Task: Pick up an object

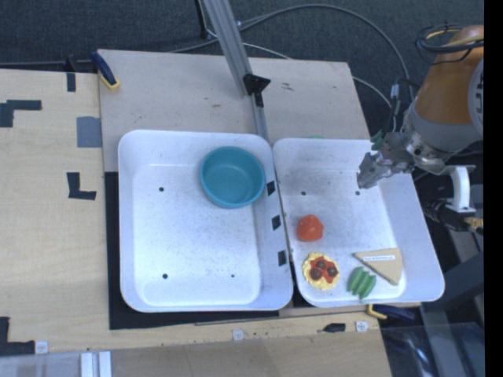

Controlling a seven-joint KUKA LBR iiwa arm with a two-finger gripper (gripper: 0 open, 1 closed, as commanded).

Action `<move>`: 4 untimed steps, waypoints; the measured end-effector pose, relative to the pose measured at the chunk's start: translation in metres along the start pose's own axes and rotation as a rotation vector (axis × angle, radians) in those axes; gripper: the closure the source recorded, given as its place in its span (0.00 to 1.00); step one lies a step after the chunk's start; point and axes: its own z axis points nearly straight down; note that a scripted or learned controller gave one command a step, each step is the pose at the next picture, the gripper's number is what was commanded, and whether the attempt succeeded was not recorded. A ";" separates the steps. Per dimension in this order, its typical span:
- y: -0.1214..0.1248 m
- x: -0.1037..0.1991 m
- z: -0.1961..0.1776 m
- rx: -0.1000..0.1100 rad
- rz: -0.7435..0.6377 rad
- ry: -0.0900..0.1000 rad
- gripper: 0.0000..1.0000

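Note:
The right bin (409,210) holds a red tomato-like toy (310,228) near its middle left. A small round pizza toy (321,270), a green vegetable piece (361,282) and a tan sandwich wedge (380,265) lie along its front. A blue bowl (232,177) sits at the back of the left bin (157,234). My gripper (368,175) hangs over the back right part of the right bin, well right of and beyond the tomato. Nothing shows between its tips.
A slanted metal pole (236,45) comes down to the gap between the bins. Cables (330,10) run across the dark floor behind the bench. A yellow and blue clamp (105,70) sits at the bench's back left corner.

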 end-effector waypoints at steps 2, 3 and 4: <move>-0.010 0.095 -0.001 0.003 -0.004 0.002 1.00; -0.030 0.149 0.004 0.003 -0.004 0.001 1.00; -0.040 0.197 -0.005 0.003 -0.004 0.001 1.00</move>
